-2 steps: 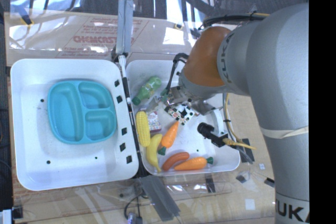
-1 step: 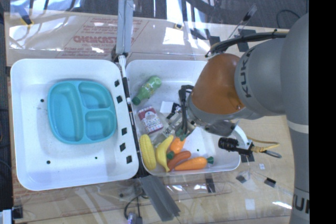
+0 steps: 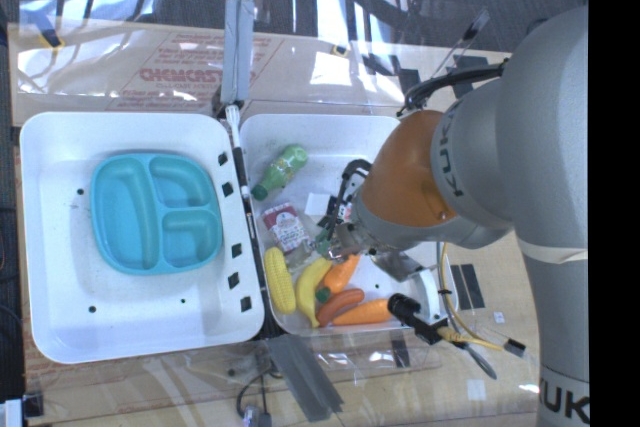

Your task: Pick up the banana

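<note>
Right bin (image 3: pixel 300 127): banana (image 3: pixel 311 286) near front wall, gripper (image 3: pixel 335 233) just above.

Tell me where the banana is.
The banana lies near the front of the right bin, between the corn and the carrots.

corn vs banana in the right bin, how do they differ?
The corn has a bumpy, kernelled surface; the banana is smooth. The corn lies nearest the divider between the bins; the banana lies on its other side, against the carrots. The corn looks straight, the banana curved. Both are yellow, lying side by side.
</note>
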